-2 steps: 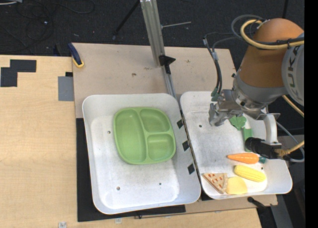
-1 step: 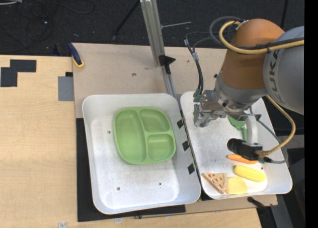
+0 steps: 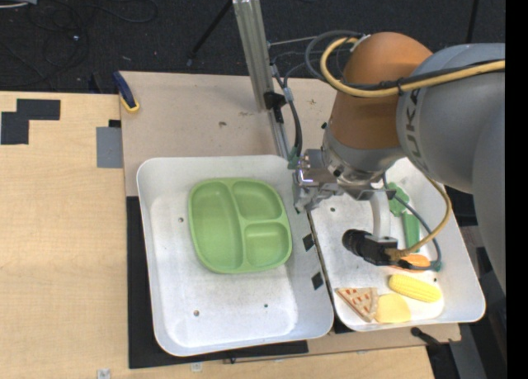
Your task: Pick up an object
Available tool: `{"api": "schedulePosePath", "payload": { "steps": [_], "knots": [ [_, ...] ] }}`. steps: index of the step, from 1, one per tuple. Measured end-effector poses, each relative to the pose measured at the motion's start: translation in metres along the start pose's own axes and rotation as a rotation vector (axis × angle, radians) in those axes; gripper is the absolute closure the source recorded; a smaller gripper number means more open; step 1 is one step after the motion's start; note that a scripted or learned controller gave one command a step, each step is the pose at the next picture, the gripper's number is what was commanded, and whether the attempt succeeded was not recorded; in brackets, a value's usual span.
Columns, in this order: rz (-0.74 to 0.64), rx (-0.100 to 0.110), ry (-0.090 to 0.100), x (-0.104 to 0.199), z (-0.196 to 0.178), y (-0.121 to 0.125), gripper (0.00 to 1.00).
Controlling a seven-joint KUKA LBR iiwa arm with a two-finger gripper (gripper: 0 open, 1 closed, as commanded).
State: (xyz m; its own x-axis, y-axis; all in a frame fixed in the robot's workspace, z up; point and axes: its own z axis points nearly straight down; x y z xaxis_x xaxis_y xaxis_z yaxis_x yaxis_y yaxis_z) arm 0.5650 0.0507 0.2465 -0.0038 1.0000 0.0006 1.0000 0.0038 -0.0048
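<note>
A green divided plate [image 3: 239, 225] lies in the left bin [image 3: 165, 286]. At the near end of the right bin [image 3: 464, 303] lie a toy pizza slice [image 3: 356, 300], a yellow corn cob [image 3: 415, 288], a small yellow piece [image 3: 393, 310] and an orange carrot-like piece [image 3: 411, 262]. A green piece [image 3: 406, 219] lies farther back, partly under the arm. My gripper [image 3: 309, 194] hangs low over the right bin's left edge, close to the wall between the bins and apart from the food toys. I see nothing between its fingers.
The big grey and orange arm covers the far half of the right bin. An upright aluminium post [image 3: 256, 55] stands behind the bins. The left bin has bare floor around and in front of the plate.
</note>
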Motion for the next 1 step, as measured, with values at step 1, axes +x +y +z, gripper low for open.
{"api": "schedulePosePath", "payload": {
  "steps": [1],
  "knots": [
    [-0.001,0.002,0.001,0.0548,0.0189,0.0018,1.00]
  ]
}}
